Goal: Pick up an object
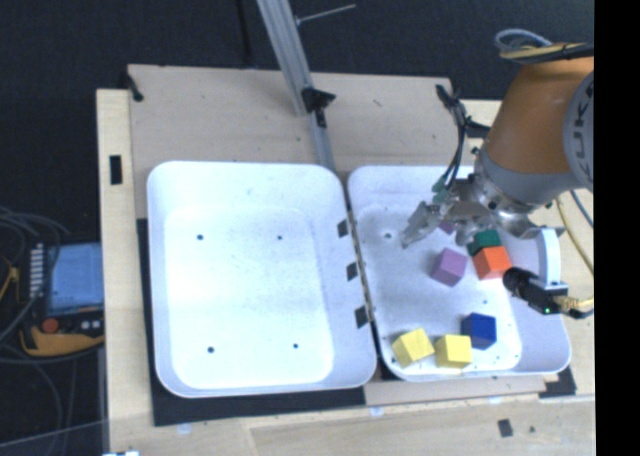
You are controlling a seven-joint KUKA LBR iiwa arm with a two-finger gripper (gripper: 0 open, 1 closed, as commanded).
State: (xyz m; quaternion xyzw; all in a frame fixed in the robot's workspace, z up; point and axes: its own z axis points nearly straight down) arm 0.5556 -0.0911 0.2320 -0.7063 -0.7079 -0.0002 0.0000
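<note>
Yellow blocks (432, 348) sit well below the pincer (428, 224), whose open fingers hold nothing; purple block (449, 266) lies just below-right. Centre over it, descend straight, avoid orange block (491, 262).

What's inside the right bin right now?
In the right bin: a purple block, an orange block with a green block just behind it, a blue block, two yellow blocks. The gripper and wrist cover the upper right corner.
</note>
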